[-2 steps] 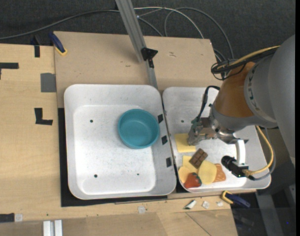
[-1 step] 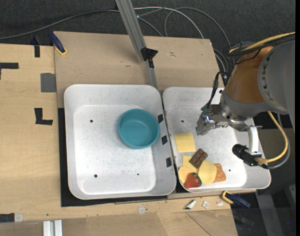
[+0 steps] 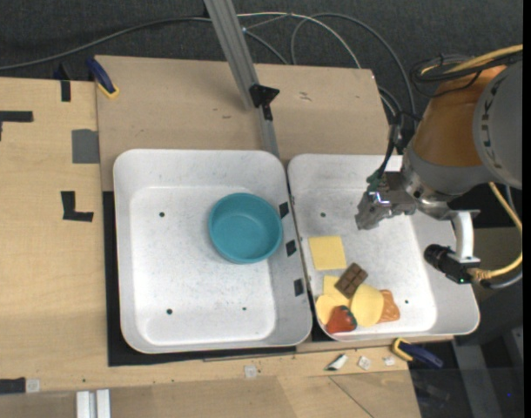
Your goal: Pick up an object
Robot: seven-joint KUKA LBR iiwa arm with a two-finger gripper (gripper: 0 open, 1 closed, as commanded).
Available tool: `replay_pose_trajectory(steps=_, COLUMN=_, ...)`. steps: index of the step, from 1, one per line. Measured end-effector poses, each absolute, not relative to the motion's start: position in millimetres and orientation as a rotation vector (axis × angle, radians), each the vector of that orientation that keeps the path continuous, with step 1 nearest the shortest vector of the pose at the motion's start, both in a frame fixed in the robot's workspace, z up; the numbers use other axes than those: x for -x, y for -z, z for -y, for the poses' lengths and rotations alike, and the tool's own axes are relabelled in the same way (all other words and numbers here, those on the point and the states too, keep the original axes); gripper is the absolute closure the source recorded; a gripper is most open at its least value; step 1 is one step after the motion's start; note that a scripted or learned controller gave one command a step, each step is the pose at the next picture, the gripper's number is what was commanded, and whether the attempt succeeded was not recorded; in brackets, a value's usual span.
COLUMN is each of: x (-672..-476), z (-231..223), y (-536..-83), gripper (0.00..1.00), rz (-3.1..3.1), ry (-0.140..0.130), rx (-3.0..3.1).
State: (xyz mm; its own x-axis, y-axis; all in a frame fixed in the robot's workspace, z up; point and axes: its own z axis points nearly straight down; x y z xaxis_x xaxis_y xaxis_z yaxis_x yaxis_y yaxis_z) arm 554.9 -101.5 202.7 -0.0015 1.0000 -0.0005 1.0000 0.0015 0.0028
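Observation:
My gripper (image 3: 371,216) hangs over the middle of the right bin (image 3: 440,320), above the bin floor and up and to the right of the objects. A flat yellow square (image 3: 327,252) lies left of centre in that bin. Below it sits a brown chocolate-like block (image 3: 351,279). At the bin's front there is a cluster: a pale yellow round piece (image 3: 366,304), a red piece (image 3: 340,320) and an orange piece (image 3: 388,306). Nothing shows between the fingers.
A teal bowl (image 3: 244,226) sits upright in the left bin (image 3: 144,320), right of its centre. A grey pole (image 3: 235,42) slants in from the top, ending between the bins. Cables run along the bench's back edge.

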Motion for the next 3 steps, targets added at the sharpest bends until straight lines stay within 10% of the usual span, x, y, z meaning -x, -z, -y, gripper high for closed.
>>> replay_pose_trajectory(steps=3, x=-537.7, z=4.9, y=-250.2, gripper=1.0, rz=-2.229, ry=0.002, rx=-2.217)
